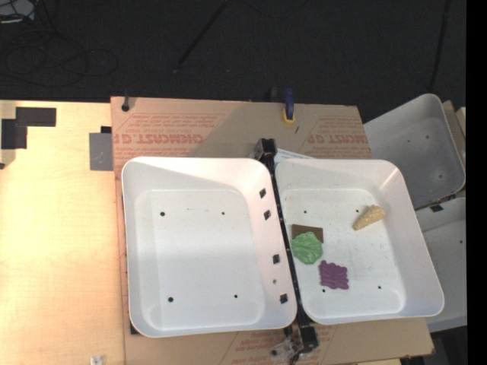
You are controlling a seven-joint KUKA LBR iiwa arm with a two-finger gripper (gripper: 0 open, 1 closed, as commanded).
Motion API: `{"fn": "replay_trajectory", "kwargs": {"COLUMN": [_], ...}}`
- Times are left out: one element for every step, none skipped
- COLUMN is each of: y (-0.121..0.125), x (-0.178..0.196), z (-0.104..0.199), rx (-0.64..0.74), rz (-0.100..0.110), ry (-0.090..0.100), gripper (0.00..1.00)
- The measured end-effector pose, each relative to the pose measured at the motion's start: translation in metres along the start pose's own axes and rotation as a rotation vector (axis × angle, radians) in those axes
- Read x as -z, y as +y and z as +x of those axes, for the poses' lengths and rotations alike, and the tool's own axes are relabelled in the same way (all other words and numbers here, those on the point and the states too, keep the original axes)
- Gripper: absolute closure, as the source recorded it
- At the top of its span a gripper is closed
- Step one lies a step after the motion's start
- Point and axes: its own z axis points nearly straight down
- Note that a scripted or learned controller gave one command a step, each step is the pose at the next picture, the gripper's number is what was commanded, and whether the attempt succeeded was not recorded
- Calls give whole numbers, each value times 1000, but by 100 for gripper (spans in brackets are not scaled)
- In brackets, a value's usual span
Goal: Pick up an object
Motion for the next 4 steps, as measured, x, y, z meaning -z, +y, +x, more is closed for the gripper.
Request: {"fn": "replay_trajectory", "kwargs": {"y": [-7,-11,-4,7], "x": [-116,-338,-195,-266], "z": [69,130,179,220], "rx": [1,-3,0,-2], "rz": [17,24,-9,13], "ry": [4,3,3,0], "gripper": [100,100,100,100]}}
